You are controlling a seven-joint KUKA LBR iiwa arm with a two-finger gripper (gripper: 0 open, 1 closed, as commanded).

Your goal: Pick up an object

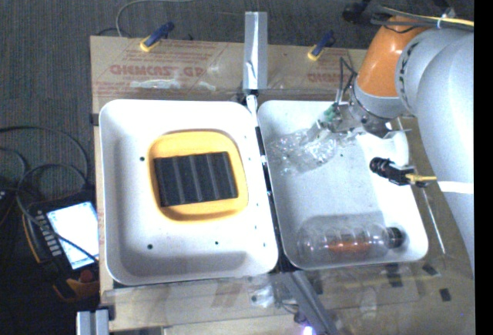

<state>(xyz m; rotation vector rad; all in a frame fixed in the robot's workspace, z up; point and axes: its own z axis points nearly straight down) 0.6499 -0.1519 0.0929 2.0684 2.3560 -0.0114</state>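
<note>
Crumpled clear plastic [302, 149], a wrapper or bag by the look of it, lies in the far left part of the right bin [350, 199], close to the wall shared with the left bin [123, 172]. It sprawls on a diagonal, low end toward the view's left and high end running up and right.

Gripper [337, 116] sits at that upper-right end, at the plastic's edge or just above it. Glare and the see-through material hide any contact. Released or clenched: cannot tell from this angle, and nothing can be seen held.

Judgement: the plastic is the likeliest target, being the nearest thing to the gripper. The rest of it lies down and to the view's left of the tool, so a short reach along that diagonal would put the gripper over the bulk of it. Thin film may slip or come up only partly.

Other candidate: a clear bottle [343, 242] on its side along the near wall of the same bin. Its long axis runs left-right with the dark cap [394, 236] to the view's right — well apart from the gripper.

Left bin holds a yellow-rimmed block with a black ribbed face [199, 175], lying flat near the middle, farthest from the arm [435, 102].
</note>
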